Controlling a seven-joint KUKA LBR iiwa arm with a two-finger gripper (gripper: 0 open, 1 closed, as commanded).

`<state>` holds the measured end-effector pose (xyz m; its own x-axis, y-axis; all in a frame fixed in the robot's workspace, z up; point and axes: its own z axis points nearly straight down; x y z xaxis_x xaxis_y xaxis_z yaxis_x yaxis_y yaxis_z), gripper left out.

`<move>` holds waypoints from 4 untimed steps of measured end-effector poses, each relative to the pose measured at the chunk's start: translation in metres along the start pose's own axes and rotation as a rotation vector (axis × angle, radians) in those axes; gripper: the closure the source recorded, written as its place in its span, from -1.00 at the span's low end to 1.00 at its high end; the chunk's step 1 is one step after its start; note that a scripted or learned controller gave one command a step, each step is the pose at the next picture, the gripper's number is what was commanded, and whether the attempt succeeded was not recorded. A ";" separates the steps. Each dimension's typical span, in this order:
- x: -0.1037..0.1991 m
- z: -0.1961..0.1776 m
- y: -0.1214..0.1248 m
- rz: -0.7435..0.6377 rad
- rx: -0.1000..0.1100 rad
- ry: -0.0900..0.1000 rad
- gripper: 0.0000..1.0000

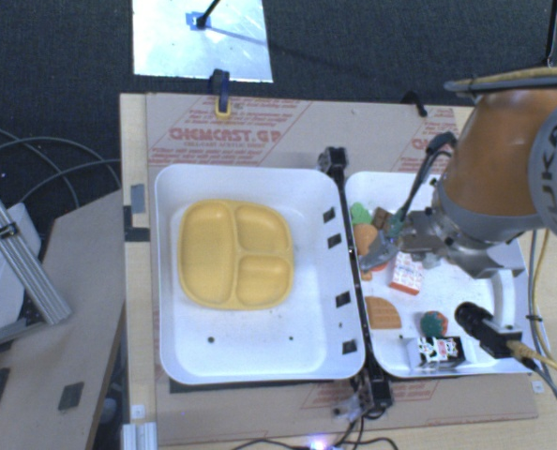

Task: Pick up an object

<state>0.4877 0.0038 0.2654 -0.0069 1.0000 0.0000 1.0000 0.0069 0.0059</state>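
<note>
The right bin holds several small items: a green piece, a brown piece, an orange piece, a white and red carton, a tan bread-like slice, a teal and red ball and a black and white box. My gripper hangs low over the bin's left part, between the orange piece and the carton. Its grey fingers point down-left, and nothing shows plainly between them. The arm's orange band covers the bin's back right.
The left bin holds a yellow divided plate. A black clip divider runs between the bins. A black cylinder on the arm overhangs the right bin's front. A yellow clamp sits at the board's back edge.
</note>
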 end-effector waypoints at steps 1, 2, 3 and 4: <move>-0.001 -0.008 0.001 -0.002 -0.001 0.000 1.00; 0.031 -0.006 0.000 0.002 0.003 0.000 1.00; 0.132 0.052 0.059 -0.005 0.002 0.002 1.00; 0.127 -0.095 0.015 0.000 -0.001 0.002 1.00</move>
<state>0.5010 0.1312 0.3602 -0.0064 1.0000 0.0021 1.0000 0.0064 0.0073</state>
